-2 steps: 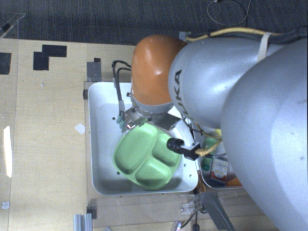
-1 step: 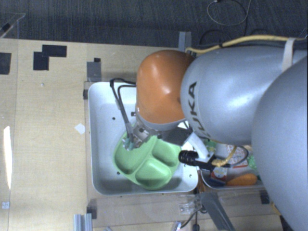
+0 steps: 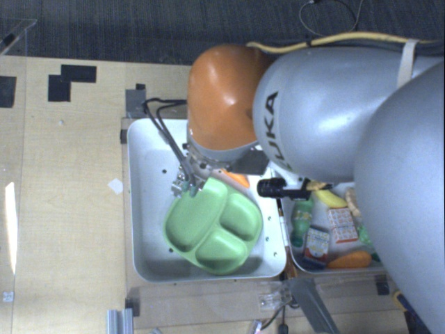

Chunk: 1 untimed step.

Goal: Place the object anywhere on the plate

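Observation:
A pale green plate (image 3: 212, 225) with three compartments lies in the left white bin (image 3: 149, 207), toward its front right. The arm's orange band and wrist hang over the bin's back right, just above the plate's far edge. My gripper (image 3: 189, 184) reaches down at the plate's back left rim; its fingers are hidden by the wrist and cables. A bit of an orange object (image 3: 238, 179) peeks out beside the wrist at the plate's far edge. I cannot tell whether it is held.
The right bin (image 3: 295, 259) holds several items: a green bottle (image 3: 301, 219), a yellow piece (image 3: 329, 199), a red-and-white packet (image 3: 341, 225) and an orange carrot-like piece (image 3: 350, 259). The big grey arm covers most of the right side.

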Each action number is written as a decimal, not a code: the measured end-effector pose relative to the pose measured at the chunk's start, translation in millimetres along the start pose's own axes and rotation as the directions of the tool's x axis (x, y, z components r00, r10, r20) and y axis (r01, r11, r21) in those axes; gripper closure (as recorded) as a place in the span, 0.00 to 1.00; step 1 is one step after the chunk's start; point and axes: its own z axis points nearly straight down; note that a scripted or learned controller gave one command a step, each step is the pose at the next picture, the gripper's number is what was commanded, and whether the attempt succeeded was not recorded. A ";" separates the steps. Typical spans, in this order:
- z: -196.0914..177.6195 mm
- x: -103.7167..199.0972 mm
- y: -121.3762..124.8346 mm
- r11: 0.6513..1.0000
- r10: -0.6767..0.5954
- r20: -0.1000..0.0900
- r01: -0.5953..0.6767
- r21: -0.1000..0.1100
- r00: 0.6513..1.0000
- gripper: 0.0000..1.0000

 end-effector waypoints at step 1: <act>12.5 -46.6 35.4 0.949 -0.317 0.002 0.317 -0.001 0.949 1.00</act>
